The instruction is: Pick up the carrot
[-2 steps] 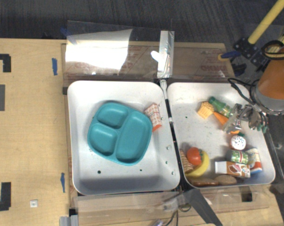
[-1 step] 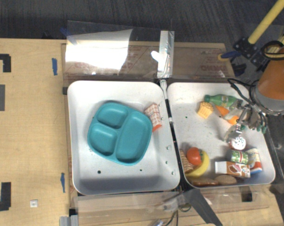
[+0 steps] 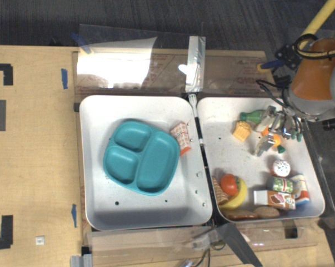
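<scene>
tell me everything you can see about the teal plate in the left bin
The teal three-compartment plastic plate lies flat, right side up, near the middle of the left white bin, turned at a slight angle. It has rounded corners, a smooth matte look, two smaller wells on its left side and one larger on its right, all bare. A small red-and-white packet lies at its upper right edge, apparently touching.

A tan wooden tabletop (image 3: 34, 166) fills the left of the frame, marked with black squares and blue tape. Dark grey carpeted floor (image 3: 156, 7) runs along the top.
</scene>
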